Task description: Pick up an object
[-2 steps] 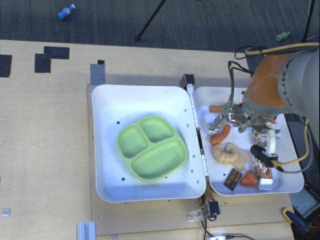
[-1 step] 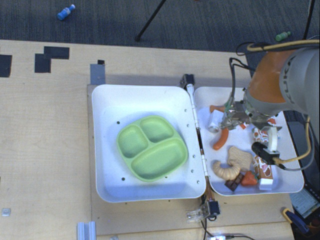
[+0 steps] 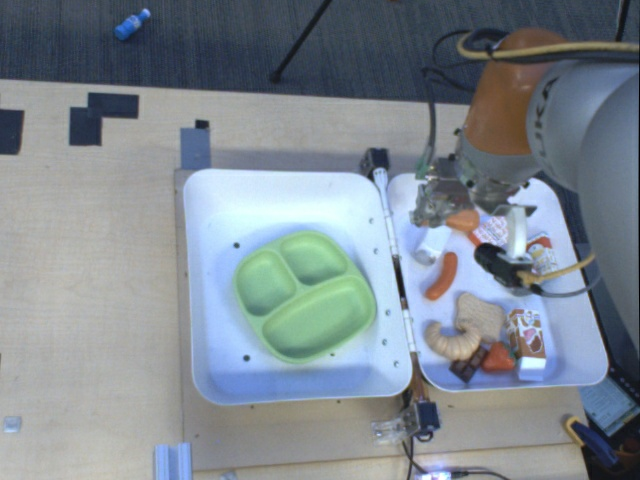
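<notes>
My gripper (image 3: 437, 211) hangs low over the far left part of the right bin (image 3: 575, 363), under the orange wrist band. Right below it lies a small white piece (image 3: 431, 241), and an orange piece (image 3: 462, 221) sits just to its right. A red-orange sausage (image 3: 442, 275) lies a little nearer the front. Further forward are a slice of bread (image 3: 480, 313), a tan croissant-like pastry (image 3: 452, 341), a dark brown block (image 3: 468, 366), a red piece (image 3: 499, 359) and a small carton (image 3: 527, 334). Nothing shows between the fingers.
The left bin (image 3: 215, 363) holds a green divided plate (image 3: 305, 294). A red and white packet (image 3: 538, 251) lies at the right bin's far right side. The bins meet at a central ridge (image 3: 398, 278). Black squares (image 3: 100, 118) mark the bench at the far left.
</notes>
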{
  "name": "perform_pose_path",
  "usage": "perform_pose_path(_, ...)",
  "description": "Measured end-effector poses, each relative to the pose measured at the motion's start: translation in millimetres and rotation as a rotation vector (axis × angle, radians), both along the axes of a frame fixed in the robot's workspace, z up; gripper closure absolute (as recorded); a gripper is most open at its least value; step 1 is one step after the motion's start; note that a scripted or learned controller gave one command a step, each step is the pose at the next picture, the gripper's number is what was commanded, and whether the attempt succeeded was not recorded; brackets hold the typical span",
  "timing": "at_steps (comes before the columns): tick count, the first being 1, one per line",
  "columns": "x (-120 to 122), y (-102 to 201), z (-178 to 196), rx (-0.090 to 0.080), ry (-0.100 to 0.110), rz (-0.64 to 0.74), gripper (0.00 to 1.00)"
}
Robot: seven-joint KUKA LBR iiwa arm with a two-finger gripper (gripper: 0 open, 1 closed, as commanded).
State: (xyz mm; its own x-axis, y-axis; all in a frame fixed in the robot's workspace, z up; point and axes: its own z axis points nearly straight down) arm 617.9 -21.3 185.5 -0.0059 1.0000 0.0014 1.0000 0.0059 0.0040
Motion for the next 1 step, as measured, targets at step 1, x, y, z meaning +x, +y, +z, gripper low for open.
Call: perform_pose_path(1,-46.3,-59.2,81.9,-0.003,-0.001,-0.002,1.00)
